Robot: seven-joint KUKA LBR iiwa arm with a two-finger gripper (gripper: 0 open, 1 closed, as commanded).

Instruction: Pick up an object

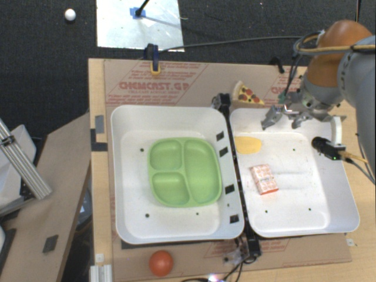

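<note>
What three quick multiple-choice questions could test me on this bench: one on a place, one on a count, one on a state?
1. Where is the green divided plastic tray?
A. left white bin
B. right white bin
C. on the brown board

2. How many compartments has the tray?
A. two
B. three
C. five

3. The small pink-and-white box is:
A. between the fingers
B. lying on the bin floor
C. stacked on the tray

Answers: 1 A, it sits inside the left white bin. 2 B, three hollows show. 3 B, it lies apart from the gripper.
</note>
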